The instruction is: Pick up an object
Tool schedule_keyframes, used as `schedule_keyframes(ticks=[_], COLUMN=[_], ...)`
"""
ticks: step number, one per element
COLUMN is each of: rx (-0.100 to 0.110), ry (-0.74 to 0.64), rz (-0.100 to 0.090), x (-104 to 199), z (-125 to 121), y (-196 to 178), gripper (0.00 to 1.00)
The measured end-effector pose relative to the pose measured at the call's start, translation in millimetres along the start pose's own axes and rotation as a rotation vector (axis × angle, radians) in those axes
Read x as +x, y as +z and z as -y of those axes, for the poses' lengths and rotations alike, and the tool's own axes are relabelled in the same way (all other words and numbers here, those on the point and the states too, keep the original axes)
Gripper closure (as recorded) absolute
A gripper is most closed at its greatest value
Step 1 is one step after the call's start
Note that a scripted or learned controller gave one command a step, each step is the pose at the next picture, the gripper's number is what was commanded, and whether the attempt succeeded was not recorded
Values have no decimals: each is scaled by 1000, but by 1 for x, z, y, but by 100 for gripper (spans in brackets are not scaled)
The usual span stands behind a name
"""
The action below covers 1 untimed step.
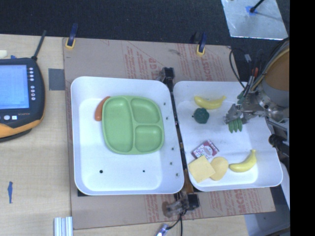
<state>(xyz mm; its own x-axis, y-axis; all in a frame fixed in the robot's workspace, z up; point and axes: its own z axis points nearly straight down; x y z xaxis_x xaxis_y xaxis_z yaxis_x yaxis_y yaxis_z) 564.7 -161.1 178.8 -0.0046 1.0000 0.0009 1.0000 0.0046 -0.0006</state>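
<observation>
My gripper (236, 117) hangs over the right bin (261, 181), near its right side and above the floor. A small green ribbed object (235, 126) shows right at its tip; I cannot tell whether it is gripped. To the gripper's left lie a yellow banana (209, 102) and a dark green broccoli-like piece (200, 115). Nearer the front of the bin are a red and white packet (205, 149), a yellow cheese block (201, 169), a yellow round piece (220, 166) and a second banana (243, 163).
The left bin (88, 176) holds a green divided plate (133, 124) with an orange-red item (100, 108) partly tucked under its left edge. A teach pendant (17, 95) lies on the bench at far left. Cables run beside the arm at right.
</observation>
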Motion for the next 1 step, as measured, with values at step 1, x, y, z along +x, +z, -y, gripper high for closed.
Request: schedule_keyframes(ticks=[1], rx=[3], ry=[-2], rz=[1], x=[83], z=[-18], y=[-13], gripper=[100])
